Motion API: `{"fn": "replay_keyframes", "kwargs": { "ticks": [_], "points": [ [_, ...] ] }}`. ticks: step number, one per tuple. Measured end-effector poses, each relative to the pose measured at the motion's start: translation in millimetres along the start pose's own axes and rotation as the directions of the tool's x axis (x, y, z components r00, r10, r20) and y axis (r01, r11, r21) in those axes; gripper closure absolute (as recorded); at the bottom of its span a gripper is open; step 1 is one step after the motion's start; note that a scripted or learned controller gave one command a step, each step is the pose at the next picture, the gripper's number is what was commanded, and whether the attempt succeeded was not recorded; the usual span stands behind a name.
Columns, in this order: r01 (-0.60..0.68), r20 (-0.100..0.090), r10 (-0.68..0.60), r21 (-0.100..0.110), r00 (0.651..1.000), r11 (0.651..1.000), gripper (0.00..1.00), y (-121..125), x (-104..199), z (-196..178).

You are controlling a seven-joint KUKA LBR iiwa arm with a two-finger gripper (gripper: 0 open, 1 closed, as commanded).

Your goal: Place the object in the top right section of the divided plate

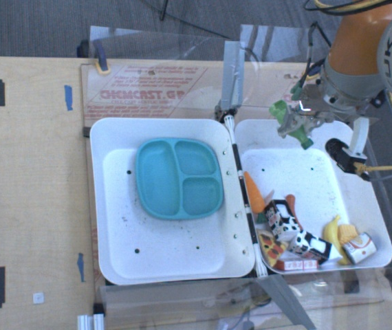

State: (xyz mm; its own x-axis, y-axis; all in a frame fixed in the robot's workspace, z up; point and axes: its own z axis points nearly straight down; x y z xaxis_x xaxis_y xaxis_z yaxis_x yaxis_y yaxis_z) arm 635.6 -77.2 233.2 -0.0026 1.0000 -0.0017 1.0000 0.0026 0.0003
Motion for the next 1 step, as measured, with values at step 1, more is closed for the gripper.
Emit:
{"fn": "replay_keyframes", "kwargs": {
  "ticks": [1],
  "points": [
    [0.065,-0.002,-0.065,0.002,0.998,0.998,1.0,-44.9,87.1,32.4]
  ]
}}
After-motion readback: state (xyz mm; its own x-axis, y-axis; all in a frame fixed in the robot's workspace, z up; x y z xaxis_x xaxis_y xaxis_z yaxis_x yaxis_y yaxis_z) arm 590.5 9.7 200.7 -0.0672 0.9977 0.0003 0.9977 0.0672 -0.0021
